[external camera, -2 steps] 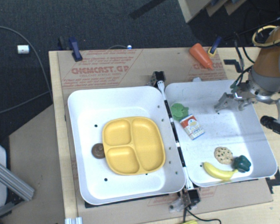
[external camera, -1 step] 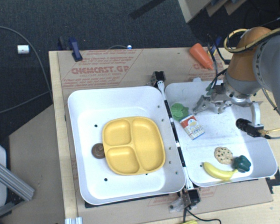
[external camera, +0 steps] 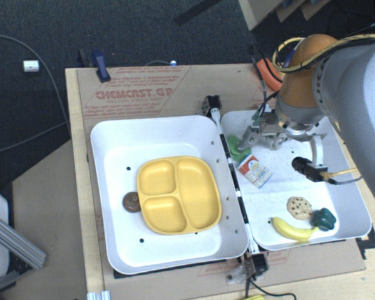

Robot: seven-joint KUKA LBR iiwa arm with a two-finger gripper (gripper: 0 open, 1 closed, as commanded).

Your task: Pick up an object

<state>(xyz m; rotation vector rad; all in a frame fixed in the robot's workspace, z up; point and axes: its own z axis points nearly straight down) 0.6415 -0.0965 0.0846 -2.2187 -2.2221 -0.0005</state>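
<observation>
My gripper (external camera: 257, 134) sits at the right white bin's (external camera: 351, 216) 11 o'clock corner, over a green object (external camera: 238, 145) mostly hidden beneath it; I cannot tell its shape or whether anything is held. A small red-and-white carton (external camera: 254, 171) lies just at 6 o'clock of it.

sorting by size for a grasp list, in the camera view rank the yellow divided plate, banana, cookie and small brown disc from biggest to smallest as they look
1. yellow divided plate, by far the largest
2. banana
3. cookie and small brown disc: they look about alike, and the plate covers the disc's right edge, so I won't rank them.
</observation>
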